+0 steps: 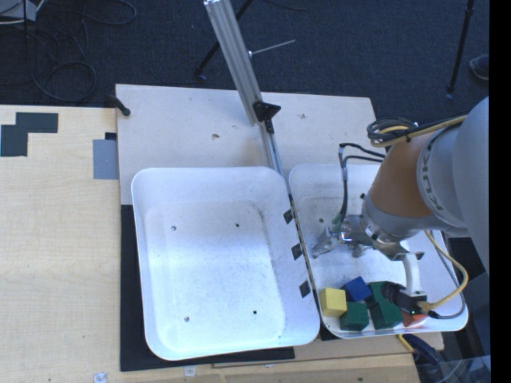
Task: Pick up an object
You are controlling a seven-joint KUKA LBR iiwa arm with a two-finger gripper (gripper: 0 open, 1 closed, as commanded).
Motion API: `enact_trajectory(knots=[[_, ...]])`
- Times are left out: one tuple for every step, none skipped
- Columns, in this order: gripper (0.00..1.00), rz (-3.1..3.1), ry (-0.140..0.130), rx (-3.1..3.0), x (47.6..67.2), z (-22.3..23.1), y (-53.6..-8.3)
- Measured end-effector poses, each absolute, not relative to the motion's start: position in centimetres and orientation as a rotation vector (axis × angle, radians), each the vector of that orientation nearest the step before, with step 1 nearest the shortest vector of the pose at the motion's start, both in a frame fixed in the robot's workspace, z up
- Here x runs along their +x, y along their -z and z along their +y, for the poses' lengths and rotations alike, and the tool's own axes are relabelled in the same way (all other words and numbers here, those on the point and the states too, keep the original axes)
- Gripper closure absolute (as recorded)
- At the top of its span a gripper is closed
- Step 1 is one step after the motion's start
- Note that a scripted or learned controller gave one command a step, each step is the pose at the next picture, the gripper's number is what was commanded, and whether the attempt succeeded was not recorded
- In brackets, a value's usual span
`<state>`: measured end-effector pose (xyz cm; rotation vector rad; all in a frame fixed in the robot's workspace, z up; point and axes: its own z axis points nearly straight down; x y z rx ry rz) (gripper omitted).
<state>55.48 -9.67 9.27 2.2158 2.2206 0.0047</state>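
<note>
Several small blocks lie together at the near end of the right bin (pixel 315 183): a yellow block (pixel 334 300), a blue block (pixel 357 287), two green blocks (pixel 354 317) (pixel 385 308), and a small red piece (pixel 412 320) by the rim. My gripper (pixel 334 240) hangs low over the middle of the right bin, near its left wall. It sits above and a little behind the blocks, and nothing shows in its grasp. The arm's orange band (pixel 399 183) and grey wrist hide much of the bin's right side.
The large left bin (pixel 209 262) adjoins the right one, with black clips (pixel 297 250) along the shared wall. A slanted aluminium rail (pixel 239 62) rises behind the bins. Cables (pixel 441 282) loop off the wrist over the right bin's far side.
</note>
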Motion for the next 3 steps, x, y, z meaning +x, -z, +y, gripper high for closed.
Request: enact_trajectory(knots=[[0.0, 2.22, -0.004, 2.218, 54.8, -10.1, -19.9], [0.0, 2.234, 0.002, 2.219, 52.1, 0.0, -19.0], [0.0, 2.224, 0.001, 2.22, 56.5, 2.6, -19.0]])
